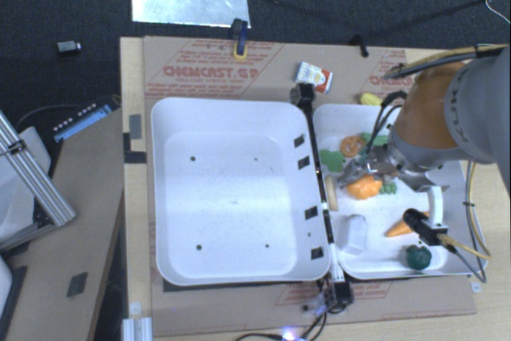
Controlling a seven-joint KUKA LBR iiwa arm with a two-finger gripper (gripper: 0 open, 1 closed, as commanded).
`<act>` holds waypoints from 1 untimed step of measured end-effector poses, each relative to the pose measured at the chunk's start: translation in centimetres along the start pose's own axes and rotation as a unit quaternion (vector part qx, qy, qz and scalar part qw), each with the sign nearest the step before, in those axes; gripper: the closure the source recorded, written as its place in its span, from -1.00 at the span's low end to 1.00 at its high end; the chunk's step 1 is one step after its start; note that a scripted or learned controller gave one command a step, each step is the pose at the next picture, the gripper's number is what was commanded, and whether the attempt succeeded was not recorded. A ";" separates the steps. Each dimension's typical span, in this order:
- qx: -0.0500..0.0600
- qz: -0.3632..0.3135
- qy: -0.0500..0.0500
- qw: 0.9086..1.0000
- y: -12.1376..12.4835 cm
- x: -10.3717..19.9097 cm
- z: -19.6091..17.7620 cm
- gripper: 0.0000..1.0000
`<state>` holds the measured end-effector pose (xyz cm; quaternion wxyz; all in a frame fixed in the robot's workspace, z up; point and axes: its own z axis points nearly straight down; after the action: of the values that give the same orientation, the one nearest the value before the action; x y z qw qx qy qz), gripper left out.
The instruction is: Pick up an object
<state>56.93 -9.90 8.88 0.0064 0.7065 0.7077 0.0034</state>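
In the camera view, the arm [447, 116] reaches in from the right edge of the frame and bends down over the right bin [399, 267], since every loose thing lies there. The gripper [358, 172] sits low in that bin's left middle, right at an orange object [365, 188], the likeliest pick. Whether the jaws are released or clenched cannot be told. Another orange piece [350, 145] lies just above, an orange cone [399, 229] and a dark green piece [417, 256] lower right. The left bin [231, 188] fills the frame's centre on the counter [207, 69].
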 end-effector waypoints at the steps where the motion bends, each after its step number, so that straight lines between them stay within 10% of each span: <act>1: -0.001 0.000 -0.001 1.000 0.2 -0.1 -1.1 1.00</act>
<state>57.11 -10.01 10.02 0.0080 0.7065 0.7077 0.0039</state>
